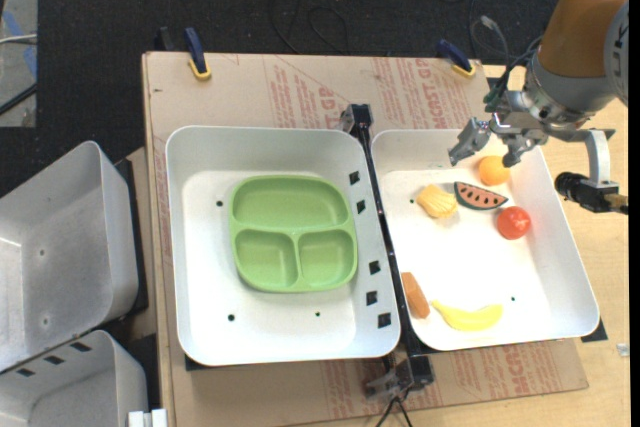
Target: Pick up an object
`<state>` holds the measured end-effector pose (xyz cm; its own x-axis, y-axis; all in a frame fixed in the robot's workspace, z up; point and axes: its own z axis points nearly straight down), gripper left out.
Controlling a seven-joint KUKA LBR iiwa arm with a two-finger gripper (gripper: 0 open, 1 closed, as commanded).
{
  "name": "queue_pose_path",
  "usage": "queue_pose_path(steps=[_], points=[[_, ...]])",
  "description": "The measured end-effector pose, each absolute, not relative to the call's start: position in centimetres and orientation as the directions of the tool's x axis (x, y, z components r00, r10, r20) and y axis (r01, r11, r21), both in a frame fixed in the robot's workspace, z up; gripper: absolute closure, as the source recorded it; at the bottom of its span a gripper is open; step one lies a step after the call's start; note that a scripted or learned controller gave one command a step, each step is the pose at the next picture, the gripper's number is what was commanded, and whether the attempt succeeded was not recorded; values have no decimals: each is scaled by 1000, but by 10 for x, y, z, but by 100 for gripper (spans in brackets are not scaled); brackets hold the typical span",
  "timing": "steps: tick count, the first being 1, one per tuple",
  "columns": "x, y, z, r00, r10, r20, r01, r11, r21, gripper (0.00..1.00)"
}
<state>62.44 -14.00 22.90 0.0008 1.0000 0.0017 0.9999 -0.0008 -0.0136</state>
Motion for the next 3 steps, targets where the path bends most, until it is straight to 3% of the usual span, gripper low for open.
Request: queue_pose_path(steps=[1,3], points=[[627,-140,237,-2,1000,0,1000,2,0,0],[632,-130,130,-3,1000,0,1000,3,-1,0]])
